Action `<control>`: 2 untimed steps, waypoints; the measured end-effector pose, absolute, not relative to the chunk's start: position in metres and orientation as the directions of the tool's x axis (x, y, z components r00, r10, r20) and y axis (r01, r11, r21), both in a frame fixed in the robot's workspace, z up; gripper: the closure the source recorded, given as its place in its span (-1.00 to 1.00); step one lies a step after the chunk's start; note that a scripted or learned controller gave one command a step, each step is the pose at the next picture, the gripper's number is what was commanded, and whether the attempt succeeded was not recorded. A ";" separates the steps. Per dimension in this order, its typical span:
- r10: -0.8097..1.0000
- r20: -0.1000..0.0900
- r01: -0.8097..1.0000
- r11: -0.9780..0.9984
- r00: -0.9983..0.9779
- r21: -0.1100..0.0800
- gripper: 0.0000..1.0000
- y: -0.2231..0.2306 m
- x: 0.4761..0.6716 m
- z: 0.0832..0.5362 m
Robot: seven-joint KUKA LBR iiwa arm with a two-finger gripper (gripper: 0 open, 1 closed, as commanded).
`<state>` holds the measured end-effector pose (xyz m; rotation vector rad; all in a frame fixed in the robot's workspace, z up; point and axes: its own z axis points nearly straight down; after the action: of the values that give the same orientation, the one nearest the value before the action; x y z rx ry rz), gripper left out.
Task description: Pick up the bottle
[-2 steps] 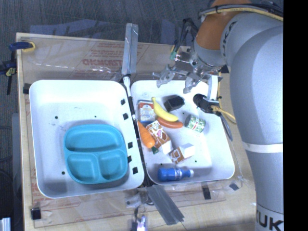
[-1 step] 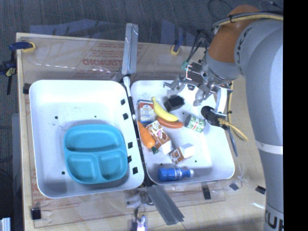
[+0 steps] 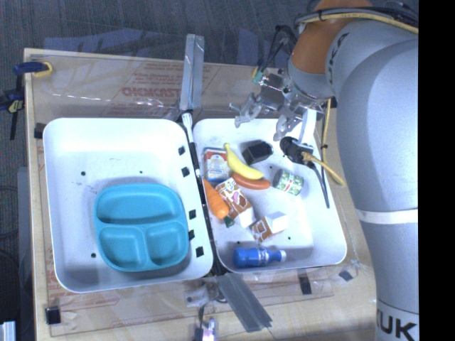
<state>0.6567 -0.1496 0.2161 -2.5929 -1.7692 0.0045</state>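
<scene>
The bottle (image 3: 257, 256) is blue with a white cap and lies on its side against the near wall of the right bin (image 3: 328, 222). My gripper (image 3: 263, 121) hangs above the far edge of that bin, well away from the bottle. Its fingers (image 3: 243, 115) are spread, with nothing between them.
The right bin also holds a banana (image 3: 240, 163), a sausage (image 3: 253, 182), a carrot (image 3: 216, 199), a green can (image 3: 288, 182), small cartons (image 3: 269, 225) and a black block (image 3: 256, 150) just below the gripper. A blue divided tray (image 3: 141, 227) lies in the left bin (image 3: 78, 155).
</scene>
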 end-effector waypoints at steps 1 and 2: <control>0.885 -0.001 0.885 -0.465 0.465 -0.006 -1.00 -0.179 0.650 0.150; 0.852 -0.001 0.852 -0.523 0.523 -0.003 -1.00 -0.197 0.657 0.121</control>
<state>0.6572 -0.1973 0.1208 -2.7392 -1.5333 0.0036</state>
